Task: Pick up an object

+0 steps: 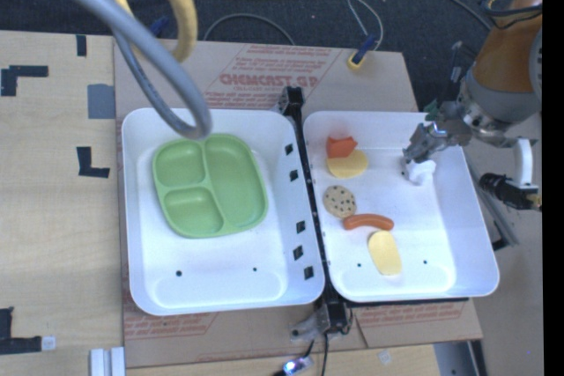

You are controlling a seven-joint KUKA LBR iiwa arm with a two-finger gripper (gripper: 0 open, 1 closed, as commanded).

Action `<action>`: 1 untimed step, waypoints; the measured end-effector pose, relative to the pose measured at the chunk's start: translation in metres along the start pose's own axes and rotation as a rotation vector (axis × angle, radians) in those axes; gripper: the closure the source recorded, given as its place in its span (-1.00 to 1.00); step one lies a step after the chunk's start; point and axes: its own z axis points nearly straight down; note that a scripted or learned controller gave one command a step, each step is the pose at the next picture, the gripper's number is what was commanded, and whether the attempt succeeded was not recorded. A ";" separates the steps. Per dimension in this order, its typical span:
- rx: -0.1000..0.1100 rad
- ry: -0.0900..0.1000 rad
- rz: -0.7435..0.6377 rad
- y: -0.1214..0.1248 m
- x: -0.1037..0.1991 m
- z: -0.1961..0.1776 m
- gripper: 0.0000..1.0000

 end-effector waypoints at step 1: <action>0.001 0.001 0.000 0.000 0.001 -0.021 1.00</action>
